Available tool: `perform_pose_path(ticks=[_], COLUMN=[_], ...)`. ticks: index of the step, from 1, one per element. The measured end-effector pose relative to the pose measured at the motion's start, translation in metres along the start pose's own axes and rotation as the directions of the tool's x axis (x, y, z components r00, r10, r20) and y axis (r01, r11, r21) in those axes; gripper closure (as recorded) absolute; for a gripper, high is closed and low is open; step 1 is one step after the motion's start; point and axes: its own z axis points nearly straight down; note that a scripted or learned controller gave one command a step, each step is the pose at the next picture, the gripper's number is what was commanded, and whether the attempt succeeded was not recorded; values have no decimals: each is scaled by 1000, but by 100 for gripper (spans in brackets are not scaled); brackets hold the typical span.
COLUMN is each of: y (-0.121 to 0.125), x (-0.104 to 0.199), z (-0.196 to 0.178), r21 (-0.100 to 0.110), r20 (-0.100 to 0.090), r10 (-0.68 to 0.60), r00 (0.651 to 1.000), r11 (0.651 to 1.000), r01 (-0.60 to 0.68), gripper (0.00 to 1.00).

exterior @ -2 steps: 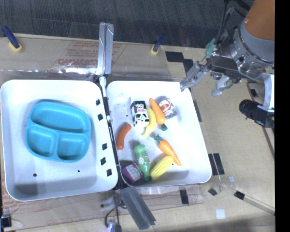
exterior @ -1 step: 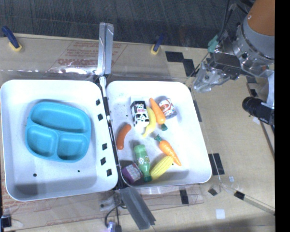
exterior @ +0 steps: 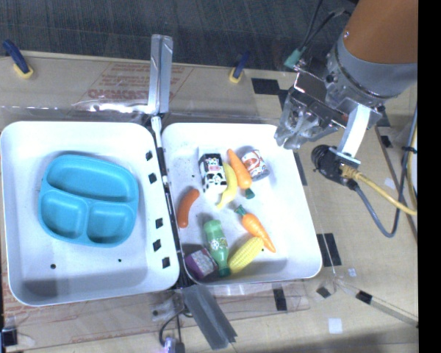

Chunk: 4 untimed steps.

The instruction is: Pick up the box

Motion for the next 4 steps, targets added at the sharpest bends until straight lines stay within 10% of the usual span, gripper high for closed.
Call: perform_pose_path(ticks=[1, 4], y=[-24, -24], x=[94, 97], z=[0, -29], r21=[-2, 1], r20=[0, 5], r10=[-91, -113], r00=[996, 994], r11=[996, 994], r01=[91, 113], gripper=[100, 100])
